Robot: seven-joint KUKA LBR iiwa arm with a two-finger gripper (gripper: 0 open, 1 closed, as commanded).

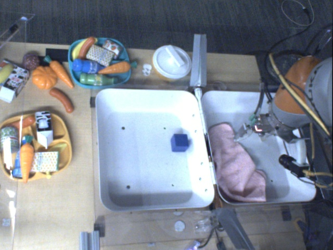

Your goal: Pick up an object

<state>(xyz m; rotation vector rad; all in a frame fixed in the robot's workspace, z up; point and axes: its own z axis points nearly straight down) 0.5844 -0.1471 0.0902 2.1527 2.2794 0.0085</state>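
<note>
2 white bins (151, 100) side by side on the worktop (78, 212); 1 blue cube (180, 142) in the left bin; 1 pink cloth (237, 165) in the right bin; 1 blue tray (99, 81) and 1 yellow tray (65, 145) of toy food; 1 white lid (172, 61); 1 toy pumpkin (43, 77).

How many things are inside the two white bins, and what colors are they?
Blue: 1, the blue cube in the left bin
Pink: 1, the pink cloth in the right bin
Total: 2
</note>
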